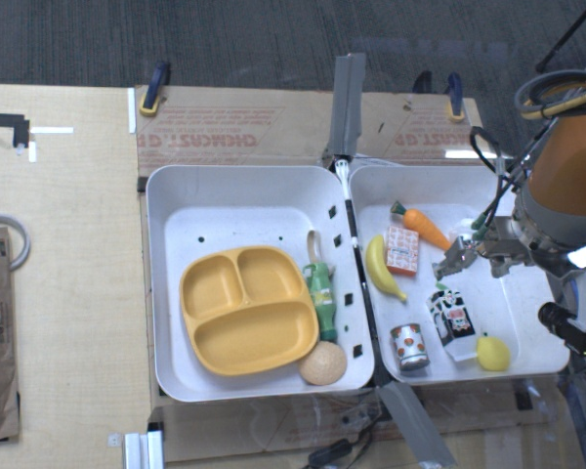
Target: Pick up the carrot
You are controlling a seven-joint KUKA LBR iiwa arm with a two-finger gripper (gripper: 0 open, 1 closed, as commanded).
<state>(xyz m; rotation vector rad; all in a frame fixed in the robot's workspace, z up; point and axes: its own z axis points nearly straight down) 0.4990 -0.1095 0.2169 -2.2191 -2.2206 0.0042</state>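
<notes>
Carrot (425, 226) lies in the right bin (527, 364), up near its far wall, slanting with its green top toward the divider and its orange tip pointing toward the arm. Its lower side lies against or just beside a small red-and-white box (402, 250), and a banana (382, 267) curves just left of that box. The gripper (456, 259) hovers a little to the right of the carrot's tip, over bare bin floor, with nothing between its fingers; they look slightly apart, though at this angle the gap is hard to judge.

To do this step well, the gripper should shift left and toward the far wall until it is centred over the thick middle of the carrot, not the tapered tip, which would likely slip out. Turning the wrist so the fingers close across the carrot's width would help. The finger on the box side needs room, so a straight descent with the fingers wide is probably safest. A milk carton (453, 320), a can (408, 346) and a lemon (493, 353) sit well apart, nearer the front.
</notes>
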